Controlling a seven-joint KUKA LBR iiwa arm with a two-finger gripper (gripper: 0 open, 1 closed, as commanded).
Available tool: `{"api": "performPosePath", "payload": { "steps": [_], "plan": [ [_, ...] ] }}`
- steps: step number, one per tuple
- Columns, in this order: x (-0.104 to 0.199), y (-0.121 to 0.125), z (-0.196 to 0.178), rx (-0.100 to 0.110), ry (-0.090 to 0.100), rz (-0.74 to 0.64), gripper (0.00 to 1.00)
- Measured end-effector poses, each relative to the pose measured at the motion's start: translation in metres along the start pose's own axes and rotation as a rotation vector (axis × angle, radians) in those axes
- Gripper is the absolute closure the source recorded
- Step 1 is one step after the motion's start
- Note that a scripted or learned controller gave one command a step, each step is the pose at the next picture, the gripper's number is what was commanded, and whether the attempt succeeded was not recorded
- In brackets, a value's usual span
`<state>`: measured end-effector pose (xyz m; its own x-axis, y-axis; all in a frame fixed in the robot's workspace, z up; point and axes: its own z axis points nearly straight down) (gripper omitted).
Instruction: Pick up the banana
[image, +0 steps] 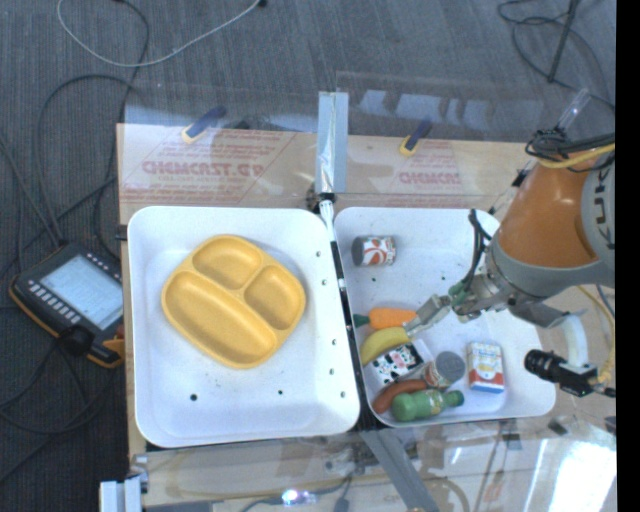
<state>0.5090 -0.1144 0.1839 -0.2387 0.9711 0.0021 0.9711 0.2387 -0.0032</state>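
- The curved yellow banana (381, 343) lies in the right-hand shallow white bin (445, 232), near its left wall, touching the orange carrot (389, 318) on its far side and the black-and-white patterned block (396, 361) on its near side.
- The grey two-finger gripper (432, 311) reaches in from the right, tilted toward the banana; its tip sits just right of the banana's right end, by the carrot.
- The jaws look slightly parted with nothing between them, though the fingers are small and hard to read.
- To do this well, I judge the fingers should straddle the banana's narrow width, clear of the carrot, and descend fully before closing.
- Risk: clamping the carrot instead.
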Motion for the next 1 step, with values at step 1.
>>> {"api": "performPosePath", "payload": {
  "steps": [1],
  "plan": [
    [-0.016, -0.0228, 0.0673, -0.017, -0.002, 0.009, 0.0]
  ]
}}
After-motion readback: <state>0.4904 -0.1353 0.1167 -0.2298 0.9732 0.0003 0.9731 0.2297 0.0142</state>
